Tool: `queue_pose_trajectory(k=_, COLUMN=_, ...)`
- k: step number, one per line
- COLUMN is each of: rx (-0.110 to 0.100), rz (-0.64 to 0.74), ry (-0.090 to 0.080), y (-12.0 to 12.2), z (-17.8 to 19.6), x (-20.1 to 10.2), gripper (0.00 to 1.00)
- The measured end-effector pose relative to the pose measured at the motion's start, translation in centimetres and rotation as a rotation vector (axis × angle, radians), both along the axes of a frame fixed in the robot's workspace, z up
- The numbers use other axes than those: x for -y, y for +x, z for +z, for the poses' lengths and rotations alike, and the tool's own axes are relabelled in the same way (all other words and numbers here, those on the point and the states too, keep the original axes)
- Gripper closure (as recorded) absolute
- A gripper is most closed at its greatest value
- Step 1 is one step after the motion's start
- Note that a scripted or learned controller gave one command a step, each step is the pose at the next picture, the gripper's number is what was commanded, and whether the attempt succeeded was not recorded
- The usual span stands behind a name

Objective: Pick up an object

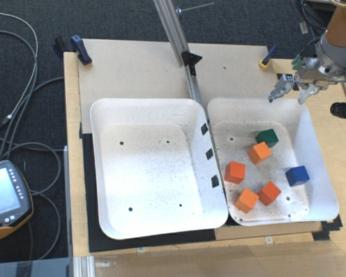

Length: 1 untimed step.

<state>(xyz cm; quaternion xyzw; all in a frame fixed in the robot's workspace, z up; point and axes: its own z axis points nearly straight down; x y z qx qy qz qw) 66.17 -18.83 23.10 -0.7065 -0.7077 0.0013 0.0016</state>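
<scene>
Hovering over the right bin's [317, 154] far rim, the tool [289, 95] stood spread, seemingly holding nothing; blocks [259, 152] clustered on the bin's near half.

Camera view: single fixed camera, mounted above the bench [138, 68], looking down at a slant. Frame takes in both white bins [104, 120] side by side, the surrounding floor at left, and the arm [337, 33] entering at right.

two bins [104, 120] side by side on tabletop [132, 68]. six cubes [259, 152] clustered in right bin [317, 154]. gripper [292, 94] above right bin's far edge.
</scene>
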Motion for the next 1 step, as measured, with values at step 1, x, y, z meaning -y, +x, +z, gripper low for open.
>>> queue_pose_trajectory(k=1, rx=-0.006, rz=-0.002, ry=0.002, y=-1.62, z=-13.5, x=0.7, gripper=0.0)
